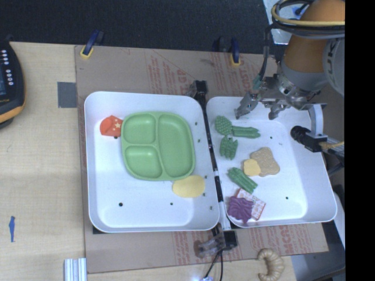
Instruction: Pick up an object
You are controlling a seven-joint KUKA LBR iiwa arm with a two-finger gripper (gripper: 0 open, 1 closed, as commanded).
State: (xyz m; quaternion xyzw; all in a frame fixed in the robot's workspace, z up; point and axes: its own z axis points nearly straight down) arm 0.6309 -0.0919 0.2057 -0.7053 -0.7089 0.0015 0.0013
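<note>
With its fingers spread and holding nothing, the hand (pixel 261 106) hovers over the right bin's (pixel 304 209) back edge, where it could strike the rim and miss the green toy (pixel 236 130).

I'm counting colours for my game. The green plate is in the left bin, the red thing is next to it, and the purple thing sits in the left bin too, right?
Almost. The purple thing sits in the right bin, near its front edge, as the camera view shows. The green plate is in the left bin, with the red thing next to it.
</note>
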